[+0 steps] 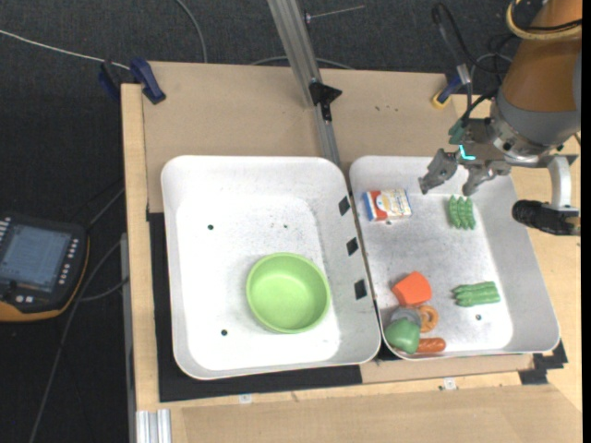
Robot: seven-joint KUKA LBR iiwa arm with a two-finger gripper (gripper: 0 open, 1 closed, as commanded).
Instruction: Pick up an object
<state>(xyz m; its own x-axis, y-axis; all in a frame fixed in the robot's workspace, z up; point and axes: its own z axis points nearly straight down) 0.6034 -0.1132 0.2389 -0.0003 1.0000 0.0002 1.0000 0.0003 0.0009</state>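
Jaws hang spread and empty above the right bin's far end, near a green toy. Milk carton lies just left (both untouched); left bin holds a green bowl.

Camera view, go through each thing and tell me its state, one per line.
claw: open, above the right bin, holding nothing
green bowl: upright in the left bin
small carton: lying flat
orange block: resting beside the toy pile
green toy: lying under the claw
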